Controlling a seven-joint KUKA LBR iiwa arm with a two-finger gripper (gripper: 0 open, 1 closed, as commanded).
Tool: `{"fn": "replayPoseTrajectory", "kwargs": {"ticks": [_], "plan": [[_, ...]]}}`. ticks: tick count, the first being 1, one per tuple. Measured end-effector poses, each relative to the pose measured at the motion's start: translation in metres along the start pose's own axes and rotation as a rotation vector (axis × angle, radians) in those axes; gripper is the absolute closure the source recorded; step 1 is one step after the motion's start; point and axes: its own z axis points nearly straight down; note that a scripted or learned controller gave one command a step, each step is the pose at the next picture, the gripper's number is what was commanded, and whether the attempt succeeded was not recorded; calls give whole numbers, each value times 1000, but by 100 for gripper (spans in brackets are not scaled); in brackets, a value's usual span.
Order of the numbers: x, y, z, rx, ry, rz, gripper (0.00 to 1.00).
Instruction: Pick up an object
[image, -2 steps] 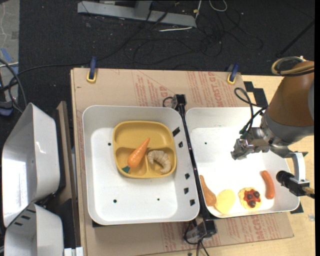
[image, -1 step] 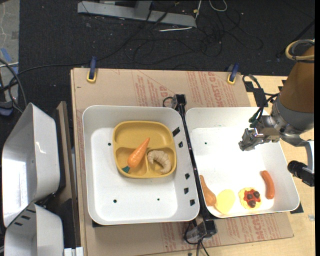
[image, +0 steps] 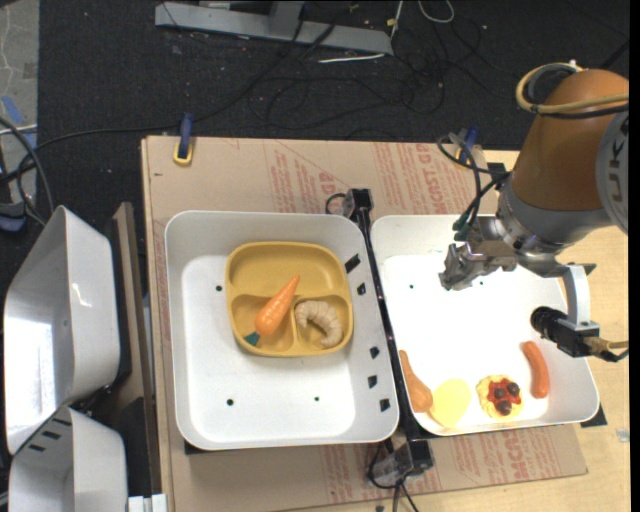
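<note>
Your end effector (image: 462, 270) hovers at upper centre of the right bin (image: 580, 400), its opening impossible to judge, while the red sausage (image: 538, 368) lies lower right—probably light, smooth, slippery; grip across its middle.

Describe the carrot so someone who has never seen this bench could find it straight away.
Start at the left bin, which holds a yellow divided plate. The carrot lies slanted across the plate, its thick end in the lower-left compartment. It is orange and tapered with a green tip, unlike the pale curled shrimp beside it.
</note>
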Motion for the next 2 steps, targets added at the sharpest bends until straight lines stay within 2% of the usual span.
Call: {"fn": "replayPoseTrajectory", "kwargs": {"ticks": [2], "plan": [[108,23,32,3,0,0,100]]}}
